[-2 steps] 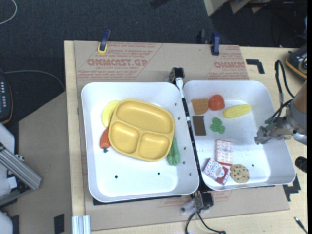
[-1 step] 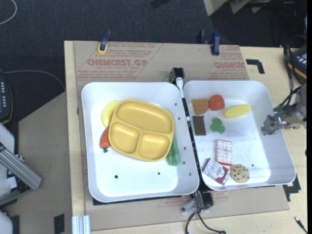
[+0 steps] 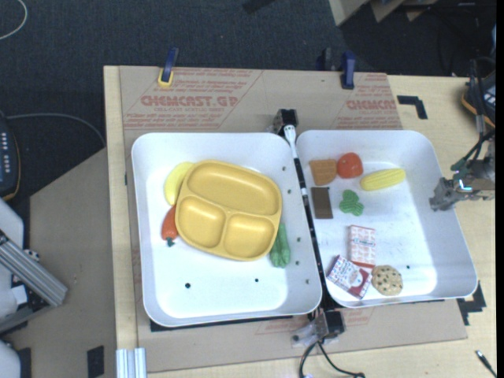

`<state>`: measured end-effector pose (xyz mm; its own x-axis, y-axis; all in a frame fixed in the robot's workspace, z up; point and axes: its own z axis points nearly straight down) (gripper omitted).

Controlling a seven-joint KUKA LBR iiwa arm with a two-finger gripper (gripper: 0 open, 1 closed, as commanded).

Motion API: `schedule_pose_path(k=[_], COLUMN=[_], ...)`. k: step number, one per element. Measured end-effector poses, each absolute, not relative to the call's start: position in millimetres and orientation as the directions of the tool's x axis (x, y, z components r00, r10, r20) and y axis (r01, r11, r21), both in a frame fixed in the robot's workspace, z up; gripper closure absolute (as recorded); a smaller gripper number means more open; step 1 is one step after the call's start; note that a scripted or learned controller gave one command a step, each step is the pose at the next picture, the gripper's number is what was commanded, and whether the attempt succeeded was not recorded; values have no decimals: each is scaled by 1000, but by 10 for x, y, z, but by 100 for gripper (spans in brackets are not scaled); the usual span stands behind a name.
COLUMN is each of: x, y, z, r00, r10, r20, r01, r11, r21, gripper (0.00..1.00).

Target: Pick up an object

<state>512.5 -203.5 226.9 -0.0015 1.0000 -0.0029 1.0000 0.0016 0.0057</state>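
The right bin (image 3: 441, 278) holds a brown toast slice (image 3: 323, 170), a red tomato (image 3: 350, 164), a yellow corn cob (image 3: 383, 179), a dark chocolate bar (image 3: 321, 202), green broccoli (image 3: 351, 204), a red and white carton (image 3: 361, 246), a red and white packet (image 3: 348, 276) and a cookie (image 3: 387, 279). My gripper (image 3: 455, 190) hangs at the right rim of this bin, level with the corn and well to its right. It is small and partly cut off, with nothing visibly in it.
The left bin (image 3: 157, 290) carries a yellow divided plate (image 3: 228, 209). A yellow piece (image 3: 175, 181) and a red-orange carrot (image 3: 169, 225) peek out at the plate's left, and a green vegetable (image 3: 280, 249) lies at its right. A black clamp (image 3: 287, 121) sits between the bins.
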Motion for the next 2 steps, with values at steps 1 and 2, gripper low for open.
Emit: schedule_pose_path(k=[1, 2], x=[5373, 5655], y=[-1624, -1137], z=[2180, 2109], r00=[-5, -6], r10=[1000, 1000], r20=[0, 1], r01=[1000, 1000], r11=[5, 6], r21=[3, 3], gripper=[100, 100])
